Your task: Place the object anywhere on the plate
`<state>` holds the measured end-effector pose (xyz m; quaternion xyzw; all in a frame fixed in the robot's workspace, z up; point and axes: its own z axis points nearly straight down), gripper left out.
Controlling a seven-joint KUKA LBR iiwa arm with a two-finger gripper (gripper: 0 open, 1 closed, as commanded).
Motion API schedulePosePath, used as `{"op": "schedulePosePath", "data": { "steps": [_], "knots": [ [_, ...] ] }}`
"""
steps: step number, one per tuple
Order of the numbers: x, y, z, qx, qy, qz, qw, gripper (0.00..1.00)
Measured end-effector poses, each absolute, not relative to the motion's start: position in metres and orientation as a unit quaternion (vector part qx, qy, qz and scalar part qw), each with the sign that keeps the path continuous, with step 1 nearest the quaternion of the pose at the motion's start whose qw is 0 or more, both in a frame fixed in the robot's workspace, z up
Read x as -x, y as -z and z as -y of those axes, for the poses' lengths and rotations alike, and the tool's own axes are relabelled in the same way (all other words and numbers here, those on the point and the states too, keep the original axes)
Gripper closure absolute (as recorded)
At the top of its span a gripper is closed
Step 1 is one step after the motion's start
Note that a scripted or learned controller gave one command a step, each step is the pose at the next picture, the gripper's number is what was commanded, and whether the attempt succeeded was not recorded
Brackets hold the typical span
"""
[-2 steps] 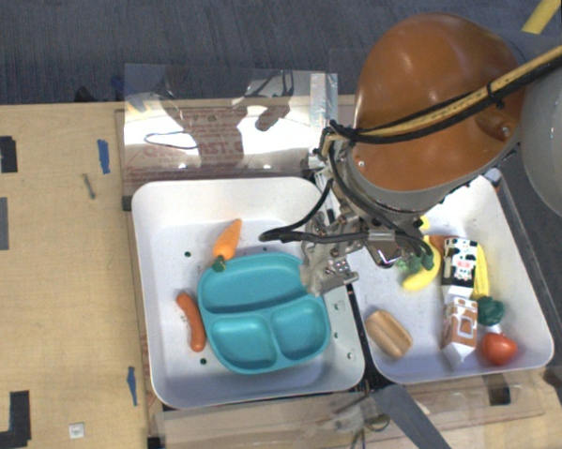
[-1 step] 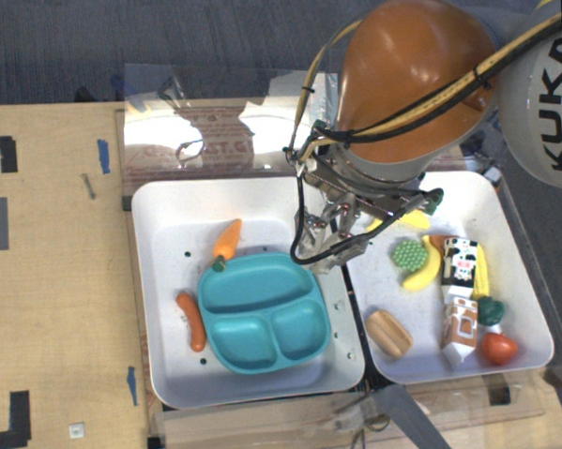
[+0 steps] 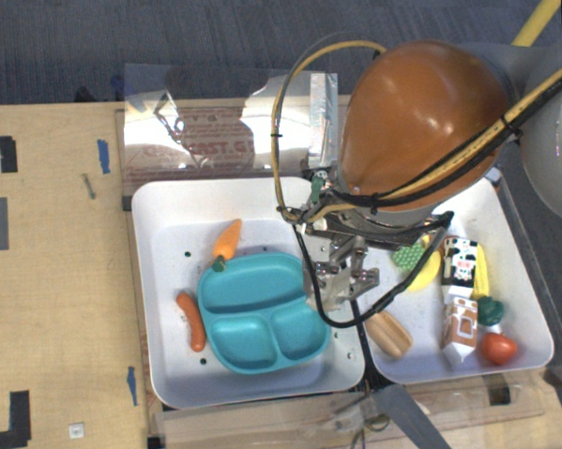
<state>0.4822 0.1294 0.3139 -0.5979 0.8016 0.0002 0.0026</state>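
The grey arm's claw [image 3: 345,283] hangs just beside the right edge of the teal three-compartment plastic plate [image 3: 263,311]; whether it grips anything cannot be told. An orange toy carrot [image 3: 226,241] touches the plate's upper left rim. An orange sausage [image 3: 192,319] lies just left of it; no writing is legible.

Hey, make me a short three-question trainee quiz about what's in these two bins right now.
1. True or false: the teal plate lies in the left bin.
2. Which toy touches the plate's upper left rim: A) carrot, B) tomato, C) milk carton?
3. Fill in: the claw hangs over the divide between the bins, beside the plate's ____ edge.

Key: 1 true. 2 A. 3 right.
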Motion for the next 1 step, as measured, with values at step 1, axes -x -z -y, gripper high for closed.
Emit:
{"op": "schedulePosePath", "data": {
  "steps": [1],
  "knots": [
    [-0.4812,-0.2942,-0.0918,0.692,0.0003,-0.722,0.002,1.00]
  ]
}}
